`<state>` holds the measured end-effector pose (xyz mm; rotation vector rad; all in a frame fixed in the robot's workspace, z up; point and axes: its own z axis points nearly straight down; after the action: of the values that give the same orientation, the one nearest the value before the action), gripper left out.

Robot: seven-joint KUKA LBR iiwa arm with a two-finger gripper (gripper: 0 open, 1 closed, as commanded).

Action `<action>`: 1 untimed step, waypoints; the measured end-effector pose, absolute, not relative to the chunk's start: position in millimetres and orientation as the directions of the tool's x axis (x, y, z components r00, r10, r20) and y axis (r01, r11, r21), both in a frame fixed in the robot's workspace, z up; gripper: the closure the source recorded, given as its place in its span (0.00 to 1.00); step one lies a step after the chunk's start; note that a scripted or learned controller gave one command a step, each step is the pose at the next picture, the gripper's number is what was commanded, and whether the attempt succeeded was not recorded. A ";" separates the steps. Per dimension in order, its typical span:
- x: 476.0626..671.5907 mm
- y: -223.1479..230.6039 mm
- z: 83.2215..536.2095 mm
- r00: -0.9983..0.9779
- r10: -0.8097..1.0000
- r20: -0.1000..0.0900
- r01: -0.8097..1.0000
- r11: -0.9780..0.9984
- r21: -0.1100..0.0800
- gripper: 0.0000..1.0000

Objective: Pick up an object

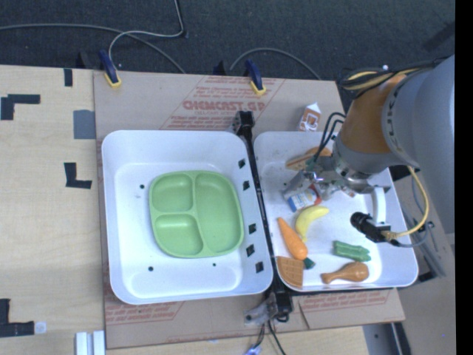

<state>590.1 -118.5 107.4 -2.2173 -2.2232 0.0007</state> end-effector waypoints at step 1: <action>520.5 -103.3 86.2 0.000 1.000 -0.001 1.000 0.000 0.002 0.00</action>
<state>520.5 -103.3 86.2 -2.2230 -2.2228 -0.0015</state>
